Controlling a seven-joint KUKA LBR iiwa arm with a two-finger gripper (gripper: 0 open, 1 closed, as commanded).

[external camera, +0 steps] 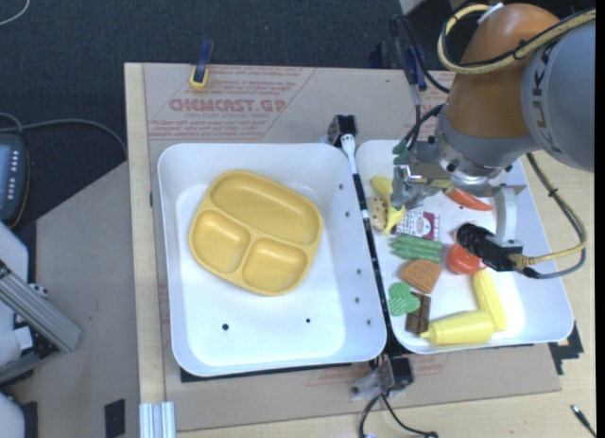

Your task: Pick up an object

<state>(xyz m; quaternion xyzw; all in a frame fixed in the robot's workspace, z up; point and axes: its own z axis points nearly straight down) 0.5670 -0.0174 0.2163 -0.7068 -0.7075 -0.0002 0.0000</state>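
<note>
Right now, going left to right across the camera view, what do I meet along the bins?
Left bin → yellow divided plate → black divider strip between the bins → green toy piece → yellow bent toy → right bin's outer rim.

The grey KUKA arm with its orange band is reaching in from the right, its two-finger gripper pointing downward.
</note>
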